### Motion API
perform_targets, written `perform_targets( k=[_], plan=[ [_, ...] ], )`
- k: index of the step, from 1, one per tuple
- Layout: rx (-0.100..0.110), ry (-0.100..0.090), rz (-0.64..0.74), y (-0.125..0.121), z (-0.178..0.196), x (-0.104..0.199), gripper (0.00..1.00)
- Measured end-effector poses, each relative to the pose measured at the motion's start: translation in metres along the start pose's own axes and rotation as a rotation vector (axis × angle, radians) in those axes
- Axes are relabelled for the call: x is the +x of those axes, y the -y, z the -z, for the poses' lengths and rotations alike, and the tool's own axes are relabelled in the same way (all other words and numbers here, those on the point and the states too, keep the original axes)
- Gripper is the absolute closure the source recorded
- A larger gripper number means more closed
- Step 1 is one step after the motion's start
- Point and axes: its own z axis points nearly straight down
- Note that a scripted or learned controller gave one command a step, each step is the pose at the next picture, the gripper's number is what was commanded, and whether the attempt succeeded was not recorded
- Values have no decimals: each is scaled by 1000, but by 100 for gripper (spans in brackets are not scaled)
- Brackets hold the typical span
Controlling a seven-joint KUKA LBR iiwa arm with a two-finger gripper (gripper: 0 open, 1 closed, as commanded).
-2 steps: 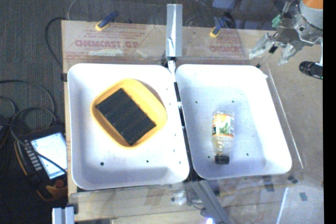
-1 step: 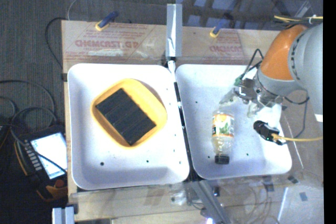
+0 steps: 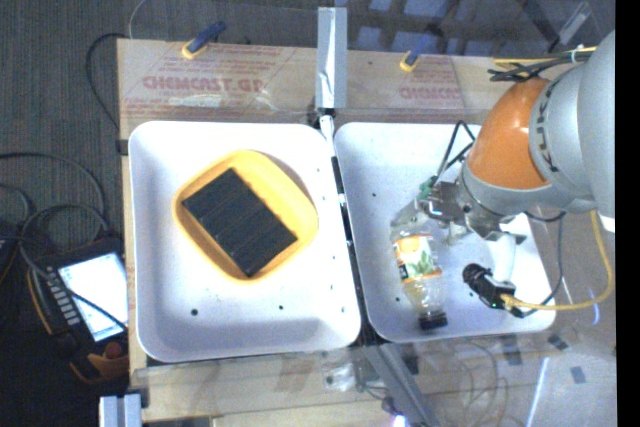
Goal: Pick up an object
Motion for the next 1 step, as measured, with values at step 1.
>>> perform_targets(
  k=[1],
  plan=[
    [-4, 1, 51, 15, 1, 31, 0]
  ],
)
